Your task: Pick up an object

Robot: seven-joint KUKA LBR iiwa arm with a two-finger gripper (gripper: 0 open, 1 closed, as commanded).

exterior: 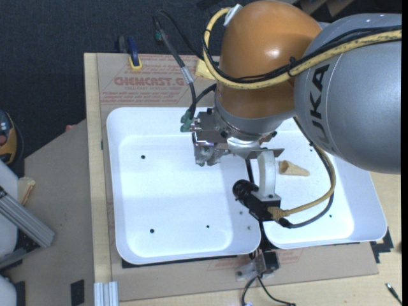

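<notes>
A small tan wedge-shaped object lies in the right bin, near its back left. My gripper hangs low over the back right part of the left bin, left of the wedge and apart from it. I see nothing between its tips. The arm's grey body and orange band hide much of the right bin's back.
Both bins rest on a brown board with red print. A blue-and-yellow clamp sits at the board's back edge. A cable plug lies at the front between the bins. An aluminium rail lies off the board, left.
</notes>
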